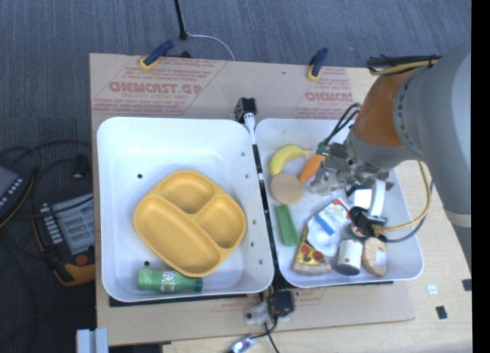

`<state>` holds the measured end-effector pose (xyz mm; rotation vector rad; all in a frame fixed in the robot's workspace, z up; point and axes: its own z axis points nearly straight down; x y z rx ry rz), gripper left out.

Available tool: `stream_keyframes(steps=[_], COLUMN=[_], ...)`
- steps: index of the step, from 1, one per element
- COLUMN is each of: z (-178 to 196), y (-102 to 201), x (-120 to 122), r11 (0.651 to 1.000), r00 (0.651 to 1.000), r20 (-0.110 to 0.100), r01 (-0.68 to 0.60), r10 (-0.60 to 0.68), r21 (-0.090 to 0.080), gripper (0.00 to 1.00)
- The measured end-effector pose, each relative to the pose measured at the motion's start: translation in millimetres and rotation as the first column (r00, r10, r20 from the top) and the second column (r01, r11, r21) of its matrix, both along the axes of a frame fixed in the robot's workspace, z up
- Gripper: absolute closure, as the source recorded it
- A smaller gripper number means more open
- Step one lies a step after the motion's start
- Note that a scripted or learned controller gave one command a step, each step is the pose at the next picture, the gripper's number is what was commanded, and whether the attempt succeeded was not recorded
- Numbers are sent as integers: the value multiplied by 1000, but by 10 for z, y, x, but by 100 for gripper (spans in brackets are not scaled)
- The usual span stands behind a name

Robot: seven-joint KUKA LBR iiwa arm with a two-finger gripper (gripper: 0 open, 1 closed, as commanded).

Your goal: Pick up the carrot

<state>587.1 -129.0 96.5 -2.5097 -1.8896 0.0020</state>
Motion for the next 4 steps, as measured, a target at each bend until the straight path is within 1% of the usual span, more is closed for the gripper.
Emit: stream_keyframes(steps=[1,2,3,4], z=[-4,-62,-58,-61], y=[0,-272,-303,-313], x=[-3,706,672,682], r11=[1000,969,975,977], r00=[1000,968,975,977], r20=[-1,-33,-19,-21], r01=[0,248,223,213], r10=[0,-247,-222,-213], r21=[0,19,24,26], gripper=[0,0,0,0])
